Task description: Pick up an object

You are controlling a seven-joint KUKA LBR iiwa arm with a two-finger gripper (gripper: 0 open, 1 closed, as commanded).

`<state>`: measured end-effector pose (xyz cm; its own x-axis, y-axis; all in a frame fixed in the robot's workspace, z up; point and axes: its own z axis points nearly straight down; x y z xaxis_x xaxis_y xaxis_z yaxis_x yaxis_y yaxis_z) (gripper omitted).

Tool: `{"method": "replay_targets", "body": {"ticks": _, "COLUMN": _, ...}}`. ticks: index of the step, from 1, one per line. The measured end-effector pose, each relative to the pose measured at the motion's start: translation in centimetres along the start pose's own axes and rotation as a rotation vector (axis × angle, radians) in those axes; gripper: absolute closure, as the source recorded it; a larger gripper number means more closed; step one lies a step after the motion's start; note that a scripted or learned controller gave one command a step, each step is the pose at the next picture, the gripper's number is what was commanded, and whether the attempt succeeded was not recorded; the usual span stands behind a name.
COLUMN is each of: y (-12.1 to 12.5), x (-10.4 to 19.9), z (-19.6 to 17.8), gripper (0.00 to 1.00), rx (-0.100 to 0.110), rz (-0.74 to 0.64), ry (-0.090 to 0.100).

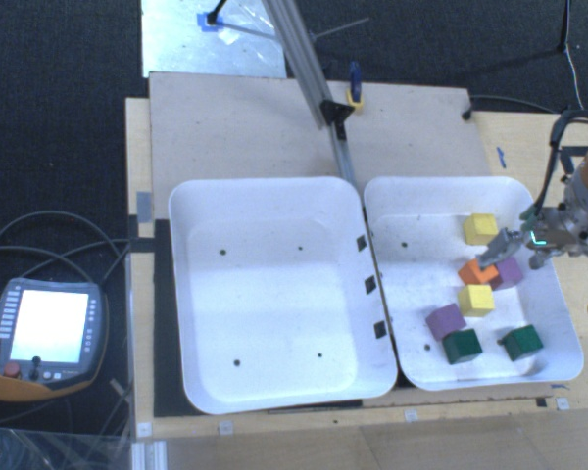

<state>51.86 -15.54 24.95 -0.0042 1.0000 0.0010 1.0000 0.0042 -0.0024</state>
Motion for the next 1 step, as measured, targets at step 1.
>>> {"method": "replay_targets", "body": {"ticks": 1, "y": 0.08, "x": 0.00, "z": -0.20, "gripper": 0.00, "rx": -0.004, "rz": 0.001, "ry": -0.001}}
